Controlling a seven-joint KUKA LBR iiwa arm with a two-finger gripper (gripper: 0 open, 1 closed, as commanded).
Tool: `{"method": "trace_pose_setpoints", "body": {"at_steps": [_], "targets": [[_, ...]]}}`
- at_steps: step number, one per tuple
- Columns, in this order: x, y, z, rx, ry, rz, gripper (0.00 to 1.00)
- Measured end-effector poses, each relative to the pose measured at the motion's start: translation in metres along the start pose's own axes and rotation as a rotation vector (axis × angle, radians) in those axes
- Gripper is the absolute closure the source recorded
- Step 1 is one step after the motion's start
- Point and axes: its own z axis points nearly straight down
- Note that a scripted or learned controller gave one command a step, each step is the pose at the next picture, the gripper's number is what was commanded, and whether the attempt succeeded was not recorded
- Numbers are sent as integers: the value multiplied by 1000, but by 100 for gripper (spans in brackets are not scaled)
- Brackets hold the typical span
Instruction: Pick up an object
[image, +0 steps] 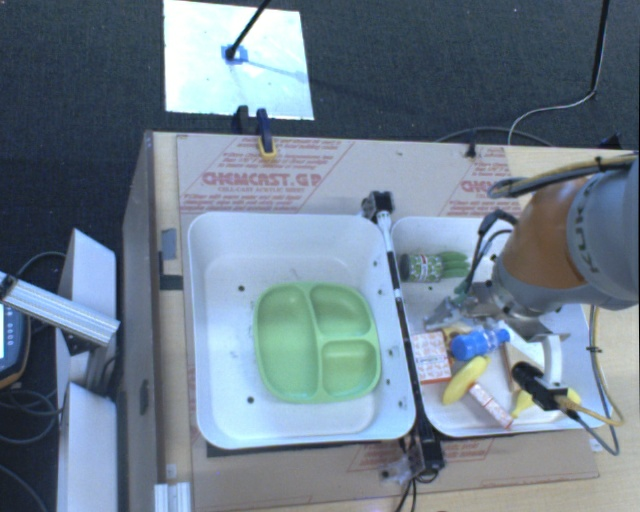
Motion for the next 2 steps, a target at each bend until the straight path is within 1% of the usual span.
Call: {"method": "trace_pose_setpoints", "body": {"at_steps": [1,2], "targets": [[13,-1,1,4,-2,1,0],[15,1,-11,1,0,-2,100]]}}
